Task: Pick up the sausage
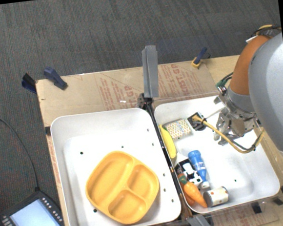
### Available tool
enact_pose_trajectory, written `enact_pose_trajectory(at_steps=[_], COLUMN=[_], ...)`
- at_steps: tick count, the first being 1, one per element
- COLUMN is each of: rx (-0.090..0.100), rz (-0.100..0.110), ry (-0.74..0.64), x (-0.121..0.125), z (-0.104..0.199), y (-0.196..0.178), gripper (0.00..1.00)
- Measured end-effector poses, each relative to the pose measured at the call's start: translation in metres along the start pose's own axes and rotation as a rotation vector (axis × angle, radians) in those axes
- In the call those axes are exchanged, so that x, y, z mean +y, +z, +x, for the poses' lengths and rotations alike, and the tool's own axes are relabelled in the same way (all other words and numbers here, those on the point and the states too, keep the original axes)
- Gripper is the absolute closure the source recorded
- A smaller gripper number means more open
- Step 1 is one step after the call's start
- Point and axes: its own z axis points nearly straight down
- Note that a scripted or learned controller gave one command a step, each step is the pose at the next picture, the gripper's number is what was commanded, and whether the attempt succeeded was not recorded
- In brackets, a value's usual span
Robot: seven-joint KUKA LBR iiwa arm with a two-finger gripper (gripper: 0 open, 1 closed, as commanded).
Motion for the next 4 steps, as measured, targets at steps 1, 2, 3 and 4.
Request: enact_pose_trajectory(at_steps=[1, 2, 3, 4], rx=[-0.002, -0.004, 0.0, -0.003], rz=[0.001, 0.004, 0.0, 0.003], ry=[0.019, 0.021, 0.016, 0.019], x=[0.004, -0.003, 0.007, -0.014], z=[-0.051, -0.09, -0.067, -0.094], y=[-0.001, 0.066, -0.009, 0.039], gripper=[1.0, 1.0, 1.0, 1.0])
